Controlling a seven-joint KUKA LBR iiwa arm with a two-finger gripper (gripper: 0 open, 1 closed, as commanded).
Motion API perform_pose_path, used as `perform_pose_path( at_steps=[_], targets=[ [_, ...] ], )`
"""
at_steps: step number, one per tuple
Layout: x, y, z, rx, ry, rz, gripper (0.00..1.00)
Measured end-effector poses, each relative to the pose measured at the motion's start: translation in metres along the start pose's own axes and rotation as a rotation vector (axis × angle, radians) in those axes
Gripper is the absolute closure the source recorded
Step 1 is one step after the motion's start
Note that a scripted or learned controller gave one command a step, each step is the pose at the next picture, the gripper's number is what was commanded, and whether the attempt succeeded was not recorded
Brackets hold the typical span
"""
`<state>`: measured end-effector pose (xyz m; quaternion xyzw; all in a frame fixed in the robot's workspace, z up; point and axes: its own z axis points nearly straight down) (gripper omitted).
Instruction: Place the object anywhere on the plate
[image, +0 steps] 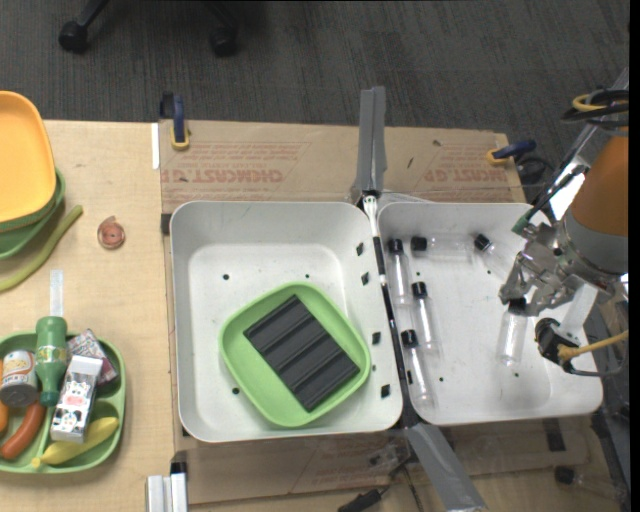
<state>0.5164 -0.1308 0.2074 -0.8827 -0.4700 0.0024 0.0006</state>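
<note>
Nearest, at the left of the wooden surface (120, 290), a green compartment tray (112, 440) holds toy food, with a green bottle (49, 356) among it. Just beyond and to its right sits the left bin (200, 240), and in it the green plate (236, 340) lies turned at an angle. A dark ribbed block (303, 352) rests flat on the plate, well inside its rim. The right bin (470, 400) stands touching the left one. Several clear tubes with black caps (424, 325) lie in it near its left wall. One more clear tube (512, 338) lies toward its right side. The hand (528, 292) hangs over the right part of that bin, just above the upper end of this lone tube and well apart from the plate. Whether the hand is apart, together or clamped on anything I cannot tell, nor whether it touches the tube. Above it the arm shows its orange band (610, 195). Farther back, a sheet of cardboard (260, 165) lies under both bins. A small pink thing (112, 234) sits on the surface to the left, with a yellow dish (20, 150) stacked on green ones at the far left edge.
</note>
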Motion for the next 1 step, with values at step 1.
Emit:
perform_pose_path(
  at_steps=[1],
  targets=[
    [-0.0001, 0.0001, -0.0001, 0.000, 0.000, 0.001, 0.00]
  ],
)
